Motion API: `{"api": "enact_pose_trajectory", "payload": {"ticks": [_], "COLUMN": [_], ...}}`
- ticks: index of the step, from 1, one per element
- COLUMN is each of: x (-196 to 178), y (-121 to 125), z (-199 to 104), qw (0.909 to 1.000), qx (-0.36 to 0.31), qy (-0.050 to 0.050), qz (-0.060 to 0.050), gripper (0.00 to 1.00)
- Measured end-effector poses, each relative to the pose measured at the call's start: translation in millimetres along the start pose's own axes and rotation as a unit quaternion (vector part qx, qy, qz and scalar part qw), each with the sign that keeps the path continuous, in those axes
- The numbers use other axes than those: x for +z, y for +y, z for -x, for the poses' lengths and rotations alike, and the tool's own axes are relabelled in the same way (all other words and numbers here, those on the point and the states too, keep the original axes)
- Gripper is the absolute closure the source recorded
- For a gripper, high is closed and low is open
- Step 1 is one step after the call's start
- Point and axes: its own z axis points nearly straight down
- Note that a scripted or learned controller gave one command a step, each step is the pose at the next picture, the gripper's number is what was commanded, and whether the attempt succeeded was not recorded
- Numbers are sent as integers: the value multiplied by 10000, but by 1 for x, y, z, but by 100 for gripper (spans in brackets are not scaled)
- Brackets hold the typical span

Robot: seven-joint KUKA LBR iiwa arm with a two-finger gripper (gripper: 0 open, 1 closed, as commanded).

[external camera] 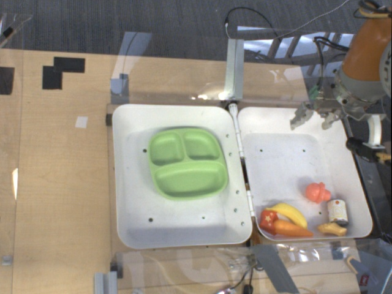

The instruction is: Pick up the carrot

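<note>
Carrot (292,228) lies well below the gripper (313,117) (fingers spread, nothing between).

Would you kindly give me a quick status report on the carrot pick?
Gripper open, empty, over right bin's far edge. Carrot at near-left corner, untouched. Banana and red pepper crowd it.

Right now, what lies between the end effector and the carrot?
In the camera view, mostly bare white floor of the right bin separates the end effector from the carrot; a yellow banana lies against the carrot's far side.

Open, empty hand (314,116) above right bin's (294,158) far edge, well apart from carrot (293,229).
</note>
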Motion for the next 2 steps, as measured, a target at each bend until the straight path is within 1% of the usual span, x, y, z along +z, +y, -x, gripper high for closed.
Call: {"api": "enact_pose_trajectory", "payload": {"ticks": [1,2], "x": [-178,-146], "y": [-105,-142], "z": [16,28], "qw": [10000,9999], "qx": [-87,-159], "qy": [-12,-8], "qz": [23,4], "gripper": [0,0]}}
